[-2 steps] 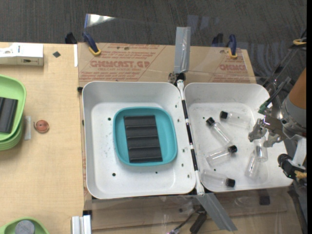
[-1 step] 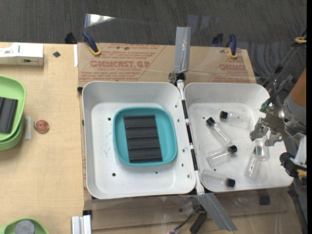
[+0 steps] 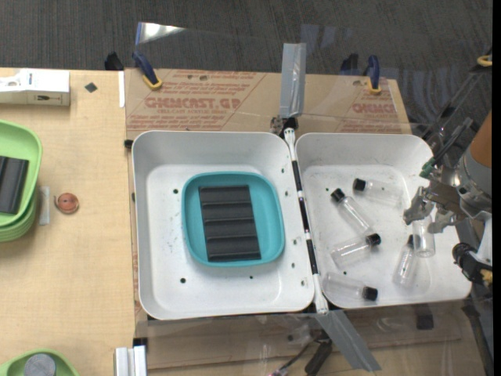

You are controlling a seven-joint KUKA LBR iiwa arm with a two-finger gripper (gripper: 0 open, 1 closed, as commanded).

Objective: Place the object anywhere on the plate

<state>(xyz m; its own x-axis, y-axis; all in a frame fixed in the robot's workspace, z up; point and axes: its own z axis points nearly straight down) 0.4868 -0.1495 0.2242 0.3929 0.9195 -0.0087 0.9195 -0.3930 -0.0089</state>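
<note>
The teal plate point(image 3: 270, 245) lies in the left white bin point(image 3: 156, 280) and carries a black ridged insert point(image 3: 228, 222). Several clear vials with black caps lie scattered in the right white bin point(image 3: 329, 151), among them one point(image 3: 350, 209) near its middle and one point(image 3: 354, 249) below it. My gripper point(image 3: 425, 224) is at the right side of that bin, low over a clear vial point(image 3: 423, 241) that sits right under its tip. Whether the vial is gripped is not clear from this angle.
Another vial point(image 3: 405, 266) lies just left of the gripper, one point(image 3: 378, 186) lies near the back of the bin and one point(image 3: 356, 290) by its front rim. Cardboard point(image 3: 196, 100) lies behind the bins. A green dish point(image 3: 19, 143) sits at the far left.
</note>
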